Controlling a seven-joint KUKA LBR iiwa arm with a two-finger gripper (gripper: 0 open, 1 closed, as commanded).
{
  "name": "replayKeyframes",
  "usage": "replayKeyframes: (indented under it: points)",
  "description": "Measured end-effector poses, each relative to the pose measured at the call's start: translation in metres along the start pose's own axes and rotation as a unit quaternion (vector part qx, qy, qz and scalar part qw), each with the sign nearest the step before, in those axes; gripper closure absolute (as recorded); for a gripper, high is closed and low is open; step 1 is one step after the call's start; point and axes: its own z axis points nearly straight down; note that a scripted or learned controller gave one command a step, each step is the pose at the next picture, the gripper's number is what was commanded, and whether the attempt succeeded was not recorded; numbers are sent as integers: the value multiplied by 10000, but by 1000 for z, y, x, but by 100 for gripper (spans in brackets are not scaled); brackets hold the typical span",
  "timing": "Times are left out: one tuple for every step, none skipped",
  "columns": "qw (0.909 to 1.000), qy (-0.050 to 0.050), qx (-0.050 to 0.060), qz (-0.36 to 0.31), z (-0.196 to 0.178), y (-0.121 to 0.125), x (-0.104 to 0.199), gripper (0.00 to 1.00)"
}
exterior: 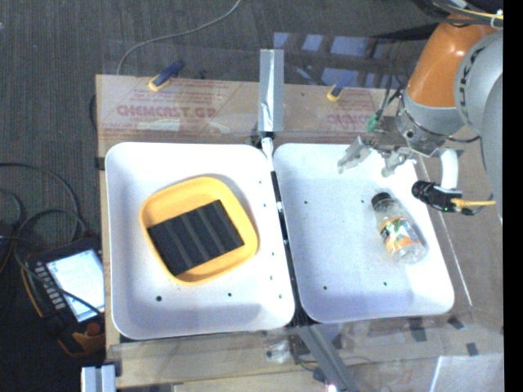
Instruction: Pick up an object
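Gripper (372, 158) spread open, holding nothing, far in right bin (327, 276) | small bottle (399, 229) lies near | descend across its narrow body, then close.

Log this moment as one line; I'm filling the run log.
gripper: open, holding nothing, above right bin | bottle: lying in right bin | yellow tray: left bin

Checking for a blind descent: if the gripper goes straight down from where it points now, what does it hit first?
Probably bare floor of the right white bin. The two-finger gripper sits over its back part, fingers spread; the clear plastic bottle with dark cap lies nearer the front, seemingly off that line. Depth unclear.
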Motion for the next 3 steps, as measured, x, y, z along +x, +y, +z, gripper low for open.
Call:
replayKeyframes:
  points:
    - [9983,1,-5,587,77,-17,-63,0]
    - [9997,-9,-86,-234,101,-39,-58,0]
    - [9968,-14,-106,796,102,-37,-33,0]
